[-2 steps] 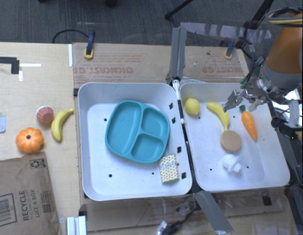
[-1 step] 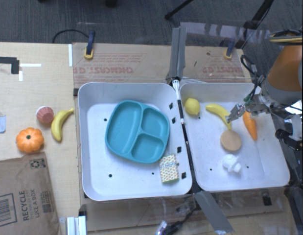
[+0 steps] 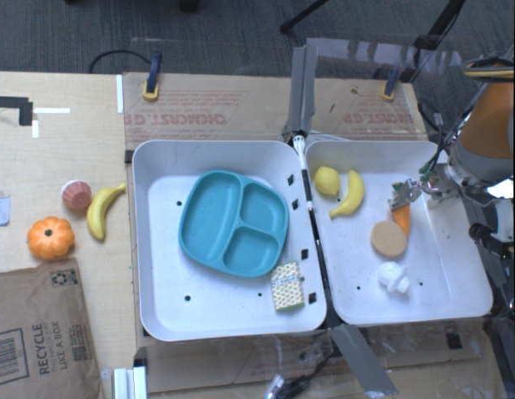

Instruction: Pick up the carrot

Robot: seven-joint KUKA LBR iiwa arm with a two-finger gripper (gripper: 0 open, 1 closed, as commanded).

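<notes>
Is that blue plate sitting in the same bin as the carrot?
No, the blue divided plate lies in the left bin, while the carrot lies in the right bin by the gripper.
</notes>
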